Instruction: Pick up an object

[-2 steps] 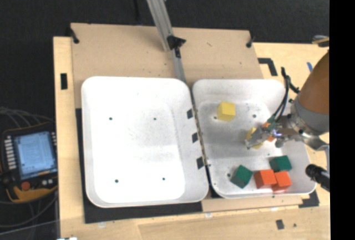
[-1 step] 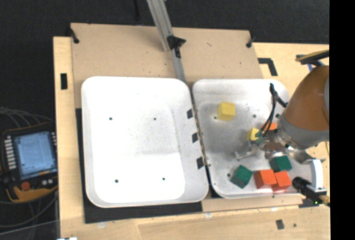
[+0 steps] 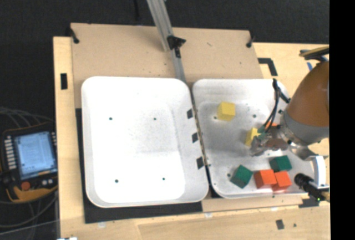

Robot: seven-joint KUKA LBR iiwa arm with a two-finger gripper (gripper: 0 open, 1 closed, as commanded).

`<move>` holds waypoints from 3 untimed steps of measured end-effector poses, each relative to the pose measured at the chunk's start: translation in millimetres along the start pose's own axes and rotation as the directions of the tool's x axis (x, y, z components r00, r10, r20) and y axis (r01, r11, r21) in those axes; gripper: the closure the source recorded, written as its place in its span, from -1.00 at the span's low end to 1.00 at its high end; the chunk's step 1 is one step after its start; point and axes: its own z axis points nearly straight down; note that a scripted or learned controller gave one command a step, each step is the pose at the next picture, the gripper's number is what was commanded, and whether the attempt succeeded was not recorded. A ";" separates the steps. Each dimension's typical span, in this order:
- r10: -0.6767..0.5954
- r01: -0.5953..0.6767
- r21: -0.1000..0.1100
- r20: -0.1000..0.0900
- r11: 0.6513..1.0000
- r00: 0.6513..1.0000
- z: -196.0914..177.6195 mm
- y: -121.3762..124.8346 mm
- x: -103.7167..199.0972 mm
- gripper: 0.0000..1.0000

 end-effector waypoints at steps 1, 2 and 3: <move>-0.011 0.011 -0.002 0.003 1.000 1.000 -62.3 7.4 -3.6 1.00; -0.011 0.011 -0.002 0.002 1.000 1.000 -116.3 9.8 -4.6 1.00; -0.012 0.012 0.005 0.000 1.000 1.000 -101.9 12.6 42.3 1.00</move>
